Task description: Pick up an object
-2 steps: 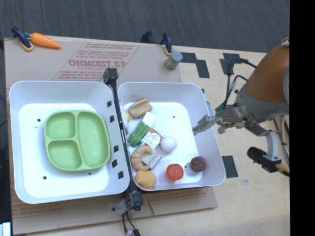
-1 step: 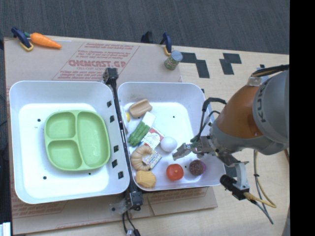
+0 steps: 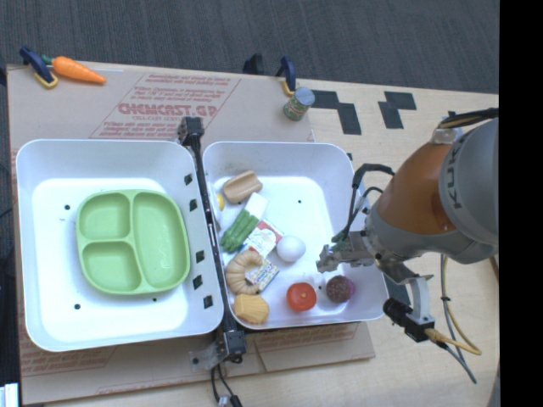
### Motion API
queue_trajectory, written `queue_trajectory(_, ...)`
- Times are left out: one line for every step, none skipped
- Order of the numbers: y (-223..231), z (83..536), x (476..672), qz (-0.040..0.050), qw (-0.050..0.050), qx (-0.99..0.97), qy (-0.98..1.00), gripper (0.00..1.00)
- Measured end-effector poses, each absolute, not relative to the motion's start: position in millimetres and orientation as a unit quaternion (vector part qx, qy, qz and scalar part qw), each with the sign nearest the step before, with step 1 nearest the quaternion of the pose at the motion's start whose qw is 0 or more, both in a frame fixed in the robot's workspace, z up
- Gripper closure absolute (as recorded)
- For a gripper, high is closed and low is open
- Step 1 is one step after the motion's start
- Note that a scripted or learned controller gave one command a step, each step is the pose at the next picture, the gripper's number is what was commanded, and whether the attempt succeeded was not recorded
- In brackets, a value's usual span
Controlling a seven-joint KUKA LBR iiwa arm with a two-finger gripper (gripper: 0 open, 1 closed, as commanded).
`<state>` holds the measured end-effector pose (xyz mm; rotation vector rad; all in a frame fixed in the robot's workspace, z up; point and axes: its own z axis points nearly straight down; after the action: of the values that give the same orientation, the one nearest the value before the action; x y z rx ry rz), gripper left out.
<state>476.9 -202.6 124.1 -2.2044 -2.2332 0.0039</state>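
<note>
A pale wooden bench lies under a printed cardboard sheet, with dark grey carpet beyond its far edge. At the sheet's far left corner lies a toy carrot; a small tin stands near the far middle.

The left bin holds a green divided tray. The right bin holds a bread roll, green pods, a croissant, a yellow pastry, a white egg, a red tomato and a dark, round, rough-skinned fruit.

The gripper hangs over the bin's near right corner, just above the fruit and right of the egg. Whether it is wide or narrow cannot be told. The arm enters from the right.
</note>
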Motion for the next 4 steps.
queue_trajectory(-141, 221, 477.4, -0.0002, 0.000, -0.705, -0.709, 1.00)
queue_trajectory(-124, 256, 544.0, -0.0004, 0.000, -0.705, -0.709, 1.00)
queue_trajectory(-113, 216, 619.5, 0.0006, 0.000, -0.705, -0.709, 1.00)
queue_trajectory(-109, 208, 638.0, 0.0000, 0.000, -0.705, -0.709, 1.00)
